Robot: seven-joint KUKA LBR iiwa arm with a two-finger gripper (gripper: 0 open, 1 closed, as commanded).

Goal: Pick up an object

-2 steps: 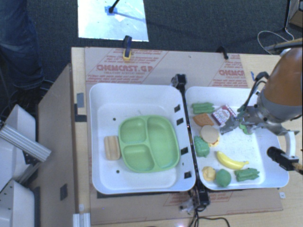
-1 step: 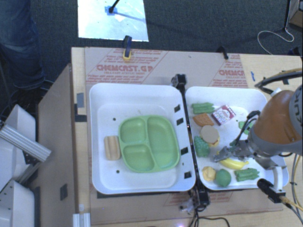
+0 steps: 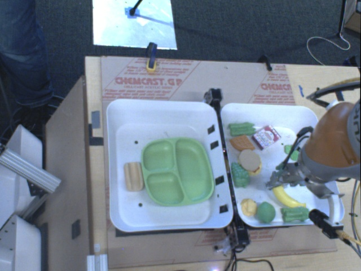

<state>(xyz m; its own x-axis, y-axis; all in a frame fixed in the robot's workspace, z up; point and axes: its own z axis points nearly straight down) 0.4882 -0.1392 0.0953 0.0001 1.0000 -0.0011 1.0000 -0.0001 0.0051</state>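
Where: we saw the banana low in the right bin, lower right of frame | end effector: just above it, grip we could not tell | Feel: we guessed light, smooth, curved | Hold: across its middle

We have one fixed camera mounted above the bench, looking down at a slant. It frames both shallow white plastic bins, left bin and right bin, plus the bare wooden benchtop and dark carpeted floor beyond. The grey, orange-banded arm enters from our right
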